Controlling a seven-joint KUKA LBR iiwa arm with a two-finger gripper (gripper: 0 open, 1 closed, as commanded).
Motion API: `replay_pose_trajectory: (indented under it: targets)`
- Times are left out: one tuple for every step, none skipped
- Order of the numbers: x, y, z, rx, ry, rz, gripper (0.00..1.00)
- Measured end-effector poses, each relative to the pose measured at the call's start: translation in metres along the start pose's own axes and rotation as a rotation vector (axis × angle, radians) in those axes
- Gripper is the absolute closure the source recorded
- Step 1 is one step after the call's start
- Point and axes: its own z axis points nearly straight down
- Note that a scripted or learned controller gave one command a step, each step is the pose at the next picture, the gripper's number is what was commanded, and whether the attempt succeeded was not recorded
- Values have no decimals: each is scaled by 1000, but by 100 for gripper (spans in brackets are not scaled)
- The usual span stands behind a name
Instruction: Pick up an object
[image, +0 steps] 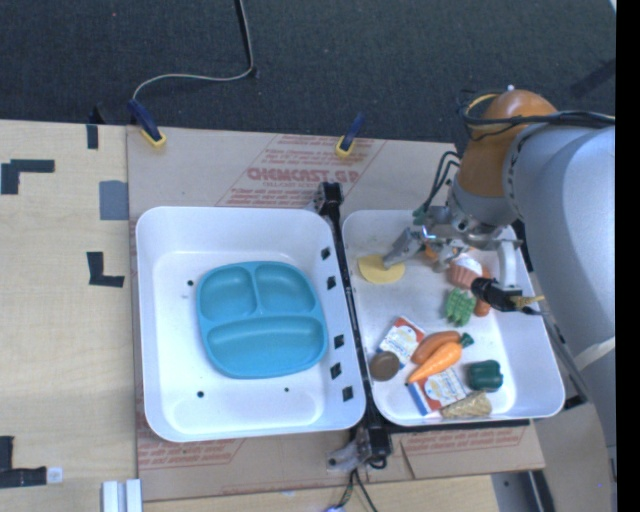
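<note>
Grey arm w/ orange band comes in from the right of the frame; gripper (405, 248) sits low in the upper left of the right bin (530, 395), tip just above a flat yellow disc (380, 269), can't tell its state. Carrot (436, 358), green pepper (484, 375), brown round piece (384, 366) & snack packet (400, 340) lie lower centre of that bin. Blue divided plate (262, 318) fills the mid left bin (160, 240).

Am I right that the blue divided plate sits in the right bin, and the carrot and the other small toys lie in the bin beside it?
Not quite. The camera view shows the blue divided plate in the left bin, not the right one. The carrot and the other small toys lie in the right bin beside it, as you said.
</note>
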Motion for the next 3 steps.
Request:
replay_pose_trajectory:
  targets:
    - [-58,2,-51,-27,-13,-2,0]
    - [-41,-48,-2,-30,-13,-2,0]
    - [-18,1,0,-13,-11,0,0]
